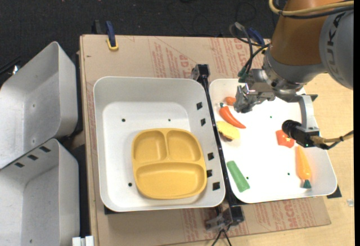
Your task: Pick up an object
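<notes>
So the claw (244, 103) hangs low over the back-left corner of the right shallow white plastic bin (264, 174), and honestly I can't tell from this angle whether it's released or clenched, and nothing visibly sits in it. Just beside it on the left is a small orange-red bit (229, 101), too tiny to identify. Right below the claw lies a red-orange toy chili pepper with a green stem (232, 117), slanted, its lower end touching or overlapping a pale yellow toy food piece (228, 132) by the bin's left wall. Further toward the front there's a green rectangular block (237, 176), tilted, near the left wall as well. Over on the right side sit 2 more things: a small red block (282, 138) and an orange toy carrot (303, 165) lying lengthwise near the right wall. The left shallow white plastic bin (112, 126) holds 1 yellow divided plastic plate (169, 163) with 3 compartments, flat at the front.
</notes>
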{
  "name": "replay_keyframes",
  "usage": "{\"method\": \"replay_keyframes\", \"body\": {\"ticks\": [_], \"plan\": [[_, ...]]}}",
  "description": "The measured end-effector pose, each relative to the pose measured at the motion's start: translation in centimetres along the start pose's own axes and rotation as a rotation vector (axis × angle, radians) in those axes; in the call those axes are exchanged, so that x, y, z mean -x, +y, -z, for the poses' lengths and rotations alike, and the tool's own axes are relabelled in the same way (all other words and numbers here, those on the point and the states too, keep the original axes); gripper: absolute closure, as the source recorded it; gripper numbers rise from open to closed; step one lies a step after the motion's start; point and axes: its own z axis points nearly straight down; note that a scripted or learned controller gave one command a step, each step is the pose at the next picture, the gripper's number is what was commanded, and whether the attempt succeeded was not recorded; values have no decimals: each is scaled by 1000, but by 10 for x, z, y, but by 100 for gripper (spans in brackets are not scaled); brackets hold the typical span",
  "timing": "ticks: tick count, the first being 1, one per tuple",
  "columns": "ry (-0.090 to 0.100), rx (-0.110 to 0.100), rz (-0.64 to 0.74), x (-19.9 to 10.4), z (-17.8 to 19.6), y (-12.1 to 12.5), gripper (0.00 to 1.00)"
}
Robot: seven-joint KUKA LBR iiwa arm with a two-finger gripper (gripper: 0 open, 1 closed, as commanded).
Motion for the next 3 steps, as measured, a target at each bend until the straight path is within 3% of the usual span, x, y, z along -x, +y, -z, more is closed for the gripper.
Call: {"method": "replay_keyframes", "body": {"ticks": [2, 3], "plan": [[0, -1, 0, -82, -31, -37, 100], [-1, 2, -5, -80, -31, -36, 0]]}}
